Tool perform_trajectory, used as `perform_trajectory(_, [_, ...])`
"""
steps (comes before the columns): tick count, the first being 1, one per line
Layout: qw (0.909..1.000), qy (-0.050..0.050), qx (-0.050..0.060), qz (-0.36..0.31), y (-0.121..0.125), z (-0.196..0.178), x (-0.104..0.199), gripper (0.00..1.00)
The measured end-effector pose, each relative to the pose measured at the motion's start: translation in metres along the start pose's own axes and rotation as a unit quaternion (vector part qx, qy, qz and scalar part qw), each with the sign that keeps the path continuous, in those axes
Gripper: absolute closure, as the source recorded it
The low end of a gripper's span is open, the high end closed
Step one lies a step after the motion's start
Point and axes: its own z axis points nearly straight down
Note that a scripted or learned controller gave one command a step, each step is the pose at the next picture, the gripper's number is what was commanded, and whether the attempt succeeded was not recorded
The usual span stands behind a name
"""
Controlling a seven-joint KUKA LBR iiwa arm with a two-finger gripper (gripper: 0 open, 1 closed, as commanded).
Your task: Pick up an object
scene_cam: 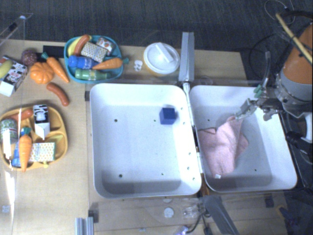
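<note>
A pink cloth (222, 143) lies in the right bin (274, 180), and its upper corner is drawn up to a peak. My gripper (243, 113) comes in from the right and sits at that peak, shut on the corner of the cloth. The rest of the cloth hangs down and trails onto the bin floor. A small blue cube (167, 115) rests by itself in the upper right part of the left bin (122, 170), well apart from the gripper.
A divider post (185, 58) stands between the bins at the back. A white lidded bowl (161, 58), a blue bowl of toy food (93, 58) and a yellow tray of toy food (34, 138) sit on the bench to the left.
</note>
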Motion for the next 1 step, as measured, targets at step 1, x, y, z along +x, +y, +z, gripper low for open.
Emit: perform_trajectory(1, [0.9991, 0.000, 0.001, -0.042, 0.0120, 0.1327, -0.0010, 0.00])
